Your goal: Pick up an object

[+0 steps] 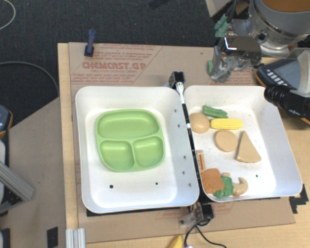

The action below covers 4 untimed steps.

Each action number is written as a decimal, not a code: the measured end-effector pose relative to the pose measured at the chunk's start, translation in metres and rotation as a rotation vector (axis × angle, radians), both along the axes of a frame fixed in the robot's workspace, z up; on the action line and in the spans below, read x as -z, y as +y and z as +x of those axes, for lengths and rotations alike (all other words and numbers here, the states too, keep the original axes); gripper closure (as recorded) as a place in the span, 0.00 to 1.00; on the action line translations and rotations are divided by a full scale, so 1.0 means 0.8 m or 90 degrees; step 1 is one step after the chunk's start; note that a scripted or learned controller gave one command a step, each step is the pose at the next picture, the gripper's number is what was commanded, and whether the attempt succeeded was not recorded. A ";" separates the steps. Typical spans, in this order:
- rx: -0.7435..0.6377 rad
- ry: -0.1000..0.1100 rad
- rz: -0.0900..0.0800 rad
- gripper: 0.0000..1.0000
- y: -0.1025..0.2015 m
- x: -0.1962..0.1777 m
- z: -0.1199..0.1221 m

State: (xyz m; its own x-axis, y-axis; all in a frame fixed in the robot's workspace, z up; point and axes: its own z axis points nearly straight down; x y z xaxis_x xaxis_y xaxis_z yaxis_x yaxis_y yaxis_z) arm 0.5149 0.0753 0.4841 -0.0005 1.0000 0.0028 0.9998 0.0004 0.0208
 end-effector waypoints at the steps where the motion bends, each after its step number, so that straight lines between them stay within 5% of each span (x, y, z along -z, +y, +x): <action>1: -0.006 0.007 0.001 1.00 0.107 -0.069 0.002; 2: 0.000 0.013 -0.002 0.00 0.101 -0.064 0.003; 3: -0.001 0.010 -0.001 1.00 0.101 -0.078 0.003; 4: 0.004 0.020 -0.004 1.00 0.039 0.062 0.014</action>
